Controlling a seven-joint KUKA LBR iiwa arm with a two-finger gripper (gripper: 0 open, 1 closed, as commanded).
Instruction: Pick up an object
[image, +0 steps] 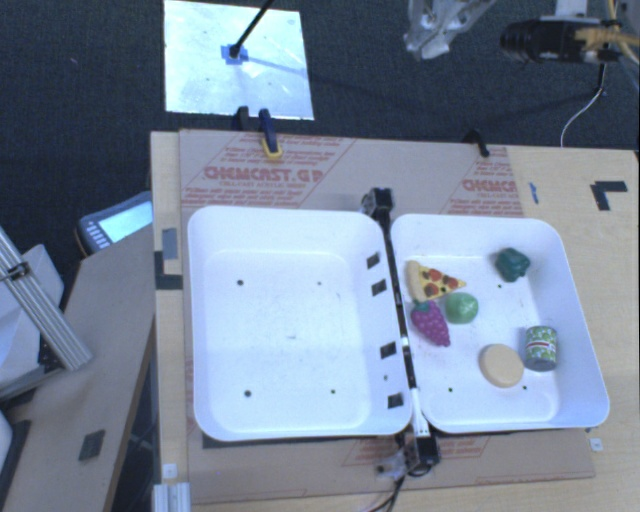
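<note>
- Left bin (280, 400): a shallow white tray on the surface (620, 300), lying just beside its twin, with nothing in it to grasp.
- Pizza slice (432, 280): a flat toy wedge at the near-left of the right bin (575, 400). Judged light and stiff, but low-lying; its thin edges would be awkward to pinch.
- Grapes (430, 324): a purple toy bunch just below the pizza slice, touching or nearly touching the green ball. Judged light and knobbly, best taken across its narrow width.
- Green ball (461, 307): a small round item just right of the grapes. Judged light and smooth, likely to roll or squirt out unless gripped across the middle.
- Tan disc (500, 365): a round, low, biscuit-like piece toward the near side of the right bin, just beside the can. Judged stiff and light, best taken across its diameter.
- Dark green lump (512, 263): an irregular piece at the far side, well apart from the rest, so the clearest approach.
- Can (541, 347): a small upright tin with a printed label, near the right wall. Judged rigid and smooth-sided, best held across the body.
- Pincer (436, 30): seen at the top edge, beyond the bins and well apart from every item, nothing visible in it; whether its fingers stood wide or narrow could not be told.
</note>
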